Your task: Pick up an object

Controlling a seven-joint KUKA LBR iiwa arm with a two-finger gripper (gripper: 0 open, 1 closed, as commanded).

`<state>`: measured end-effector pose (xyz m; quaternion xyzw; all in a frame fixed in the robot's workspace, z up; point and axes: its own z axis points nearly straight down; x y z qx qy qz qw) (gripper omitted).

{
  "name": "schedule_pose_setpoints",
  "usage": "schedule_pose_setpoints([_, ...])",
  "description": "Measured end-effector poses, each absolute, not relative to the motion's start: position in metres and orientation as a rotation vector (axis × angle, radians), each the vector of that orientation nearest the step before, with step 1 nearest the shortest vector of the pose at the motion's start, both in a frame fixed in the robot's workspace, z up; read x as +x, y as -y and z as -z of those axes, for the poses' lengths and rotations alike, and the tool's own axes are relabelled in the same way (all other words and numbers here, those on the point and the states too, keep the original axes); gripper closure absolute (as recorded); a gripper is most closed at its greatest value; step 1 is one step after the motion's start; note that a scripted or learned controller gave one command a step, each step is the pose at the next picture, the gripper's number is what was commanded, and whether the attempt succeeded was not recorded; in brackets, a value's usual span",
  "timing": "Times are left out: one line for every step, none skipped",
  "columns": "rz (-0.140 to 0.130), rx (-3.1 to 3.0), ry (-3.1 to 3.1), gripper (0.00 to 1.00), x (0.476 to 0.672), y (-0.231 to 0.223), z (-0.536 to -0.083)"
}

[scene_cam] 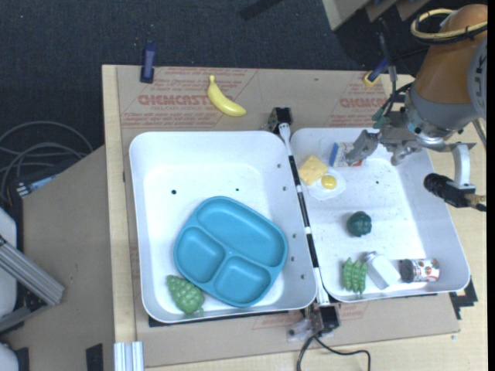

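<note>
Arm: grey with an orange upper part, enters from the right and hangs over the far right corner of the right bin (441, 230)
Gripper: the gripper (377, 150) is over the far part of the right bin, its two grey fingers spread apart with bare bin floor showing between them; nothing is held
Finger nearest the bin divider: its tip is just beside a small blue object (334, 154) at the bin's far wall
Right bin, far left: a yellow block (312, 168) with a small yellow round piece (329, 182) touching its near side, close to the gripper but apart from it
Right bin, middle: a dark green ball (359, 223), well clear of the gripper
Right bin, near edge: a green leafy toy (354, 274), a white object (380, 270) just beside it, and a small can (420, 270) lying on its side to the right
Left bin (155, 168): a blue divided plate (230, 249) lies in the near half, with a green bumpy toy (186, 294) touching its near left edge
Bench (186, 99): a yellow banana (223, 98) lies beyond the left bin, with a small dark blue object (148, 62) at the bench's far left corner
</note>
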<state>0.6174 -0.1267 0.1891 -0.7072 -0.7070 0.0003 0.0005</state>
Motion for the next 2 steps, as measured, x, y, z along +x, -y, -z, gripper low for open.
schedule_pose_setpoints([-0.003,-2.22,2.219,0.0,0.565,0.121,-0.094])
schedule_pose_setpoints([-0.001,-2.221,2.219,0.0,0.524,0.101,-0.084])
